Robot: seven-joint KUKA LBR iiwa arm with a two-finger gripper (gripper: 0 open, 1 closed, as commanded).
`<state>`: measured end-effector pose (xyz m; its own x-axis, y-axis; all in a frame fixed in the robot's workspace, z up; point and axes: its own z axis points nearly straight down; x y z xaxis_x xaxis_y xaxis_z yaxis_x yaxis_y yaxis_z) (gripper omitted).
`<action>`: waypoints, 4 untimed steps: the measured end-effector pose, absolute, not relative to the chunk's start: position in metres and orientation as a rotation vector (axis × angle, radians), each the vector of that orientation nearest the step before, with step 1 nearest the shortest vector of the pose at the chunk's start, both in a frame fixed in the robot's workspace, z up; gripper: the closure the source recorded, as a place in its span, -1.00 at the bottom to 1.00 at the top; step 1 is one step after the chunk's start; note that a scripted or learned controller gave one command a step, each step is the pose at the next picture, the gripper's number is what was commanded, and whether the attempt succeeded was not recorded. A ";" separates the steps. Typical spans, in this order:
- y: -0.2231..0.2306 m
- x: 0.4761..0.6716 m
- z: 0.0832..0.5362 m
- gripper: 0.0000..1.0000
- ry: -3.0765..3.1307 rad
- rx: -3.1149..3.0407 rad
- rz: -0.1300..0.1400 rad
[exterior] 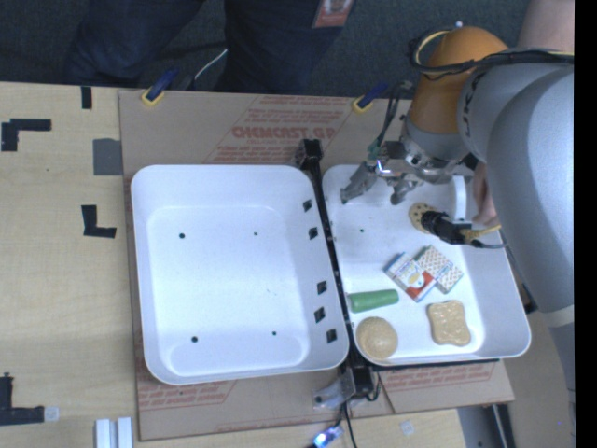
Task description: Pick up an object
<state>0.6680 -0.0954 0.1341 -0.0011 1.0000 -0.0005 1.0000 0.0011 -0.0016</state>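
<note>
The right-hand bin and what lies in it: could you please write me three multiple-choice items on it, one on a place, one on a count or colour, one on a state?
1. Where does the green cylinder lie?
A. In the right-hand white bin, near the divider
B. In the left-hand white bin
C. On the cardboard sheet

2. What colour is the round bun-shaped toy?
A. Blue
B. Tan
C. Black

3. How do the fingers of the two-finger gripper stand?
A. Shut on the green cylinder
B. Shut on the patterned card packet
C. Spread apart with nothing between them

Answers: 1 A, it lies just right of the divider. 2 B, it looks light brown. 3 C, both fingers show apart over bare bin floor.
</note>
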 end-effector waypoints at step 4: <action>-0.100 0.620 0.102 -1.00 -2.234 -2.230 -0.011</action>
<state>0.6199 -0.1002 0.1022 -0.0016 1.0000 -0.0055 0.9999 0.0017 0.0158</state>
